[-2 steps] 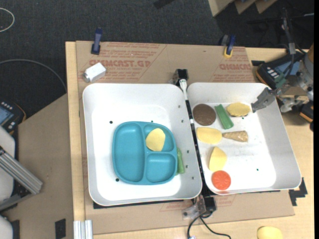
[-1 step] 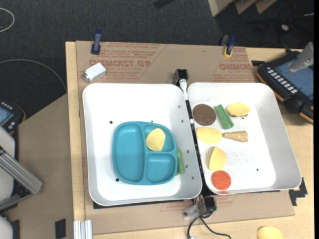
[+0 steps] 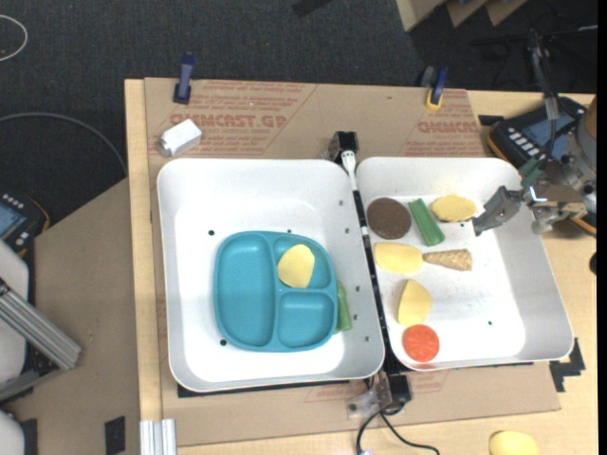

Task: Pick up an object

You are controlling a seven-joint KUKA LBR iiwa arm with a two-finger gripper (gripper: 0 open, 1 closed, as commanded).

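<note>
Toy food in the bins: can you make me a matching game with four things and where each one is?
Things:
1. brown disc
2. red-orange round piece
3. cone
4. yellow piece on the teal tray

Places:
A. left bin
B. near front edge of the right bin
C. beside the green stick, by the divider
D. middle of the right bin, lying on its side

Pairs: 1-C, 2-B, 3-D, 4-A

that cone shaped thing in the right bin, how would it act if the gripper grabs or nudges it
The waffle cone lies on its side, so a nudge would probably roll it in an arc. Its taper may let fingers slide toward the tip. It looks small, likely light.
</note>
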